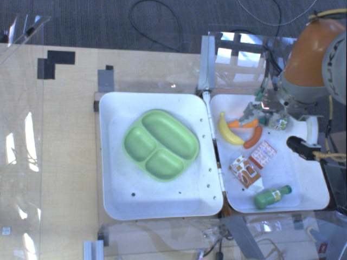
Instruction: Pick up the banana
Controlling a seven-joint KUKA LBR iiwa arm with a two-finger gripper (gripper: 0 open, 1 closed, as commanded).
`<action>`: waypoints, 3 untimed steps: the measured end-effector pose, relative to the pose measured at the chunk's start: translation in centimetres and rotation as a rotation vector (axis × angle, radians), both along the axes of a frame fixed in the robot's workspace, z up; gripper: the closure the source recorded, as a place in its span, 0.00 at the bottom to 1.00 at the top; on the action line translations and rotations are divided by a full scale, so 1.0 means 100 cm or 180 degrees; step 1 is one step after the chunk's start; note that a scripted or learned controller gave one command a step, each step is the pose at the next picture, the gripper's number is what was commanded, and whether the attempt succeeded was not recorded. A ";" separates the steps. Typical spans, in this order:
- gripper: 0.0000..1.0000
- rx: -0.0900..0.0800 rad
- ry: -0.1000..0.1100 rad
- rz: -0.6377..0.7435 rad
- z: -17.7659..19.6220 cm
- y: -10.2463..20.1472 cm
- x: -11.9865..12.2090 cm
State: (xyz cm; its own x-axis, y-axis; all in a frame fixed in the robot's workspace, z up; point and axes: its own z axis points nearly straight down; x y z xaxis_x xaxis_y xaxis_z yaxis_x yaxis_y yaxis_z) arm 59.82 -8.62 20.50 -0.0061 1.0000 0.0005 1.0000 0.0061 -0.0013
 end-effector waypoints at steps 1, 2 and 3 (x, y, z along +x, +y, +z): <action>0.00 -0.0013 -0.0064 -0.0187 -0.102 -0.002 0.001; 0.00 -0.0019 -0.0057 -0.0069 -0.110 -0.010 0.059; 0.00 -0.0013 0.0120 0.1177 -0.114 -0.026 0.063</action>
